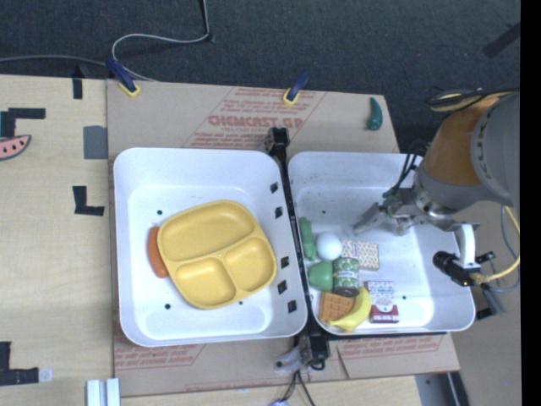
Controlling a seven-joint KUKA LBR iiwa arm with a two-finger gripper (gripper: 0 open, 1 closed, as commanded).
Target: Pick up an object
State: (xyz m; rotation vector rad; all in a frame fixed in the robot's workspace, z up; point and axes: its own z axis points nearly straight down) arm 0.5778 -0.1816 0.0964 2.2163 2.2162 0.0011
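Clustered against the left wall of the right bin (439, 315), toward its front corner, are a white ball (328, 246), green pieces (320, 274), a small can (346, 272), a patterned packet (360, 253), a banana (355, 313) and a red-and-white carton (382, 302). The gripper (378, 216) is seen over the bin's middle, fingers spread apart, nothing between them. A yellow divided tray (216, 253) is held in the left bin (135, 227).

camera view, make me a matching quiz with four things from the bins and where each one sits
Things:
1 yellow divided tray
2 white ball
3 banana
4 gripper

Places:
A front of the right bin, near its front wall
B middle of the left bin
C over the right bin's bare floor, behind the pile
D right bin, close to the divider between the bins

Pairs: 1-B, 2-D, 3-A, 4-C
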